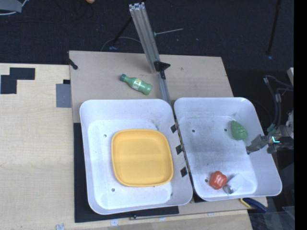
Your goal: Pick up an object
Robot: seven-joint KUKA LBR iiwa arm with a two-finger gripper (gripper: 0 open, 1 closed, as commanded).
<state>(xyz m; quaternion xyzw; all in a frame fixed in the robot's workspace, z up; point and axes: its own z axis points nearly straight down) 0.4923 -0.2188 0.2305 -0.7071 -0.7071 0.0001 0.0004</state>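
Observation:
A yellow plate (142, 157) lies flat in the left bin (96, 114). The right bin (211, 110) holds a green lumpy object (238, 130) near its right wall and a red pepper-like object (218, 179) near its front edge, with a small grey piece (228, 189) beside it. My gripper (254, 146) shows at the right bin's right rim, just below and right of the green object, apart from it. Nothing shows between its tips.
A green bottle (136, 84) lies on its side on the bench behind the left bin. A metal rail (147, 35) slants up from between the bins. Cables hang at the far right.

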